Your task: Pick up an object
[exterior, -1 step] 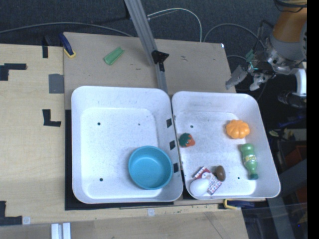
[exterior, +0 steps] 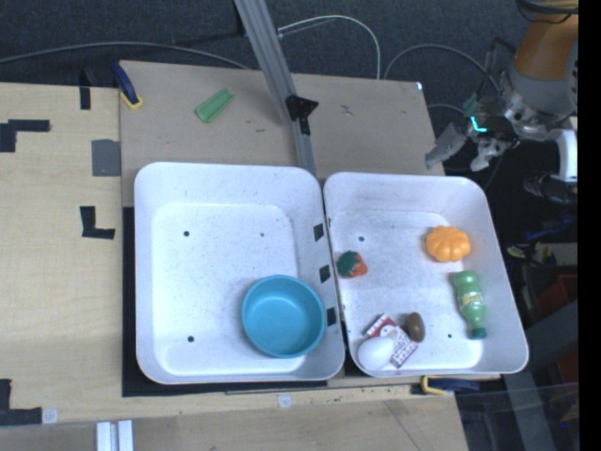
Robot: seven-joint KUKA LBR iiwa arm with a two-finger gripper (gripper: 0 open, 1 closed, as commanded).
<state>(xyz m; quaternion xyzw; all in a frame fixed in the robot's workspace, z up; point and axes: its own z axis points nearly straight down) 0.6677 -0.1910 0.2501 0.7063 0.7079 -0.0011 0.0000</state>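
Observation:
The right bin (exterior: 470, 195) holds an orange pumpkin-shaped toy (exterior: 447, 242), a green bottle (exterior: 469, 301) lying along the right wall, and a small red and green item (exterior: 352, 264) near the left wall. At its front lie a white egg (exterior: 376, 352), a red and white packet (exterior: 395, 340) and a brown lump (exterior: 414, 326), close together. My gripper (exterior: 462, 150) hangs beyond the bin's far right corner, above the bench edge, open with nothing between its fingers.
The left bin (exterior: 178, 195) holds a blue bowl (exterior: 282, 315) at its front right. A grey pole (exterior: 272, 54) slants down to the gap between the bins. A green block (exterior: 213, 105) and a blue and yellow clamp (exterior: 127, 85) lie on the bench behind.

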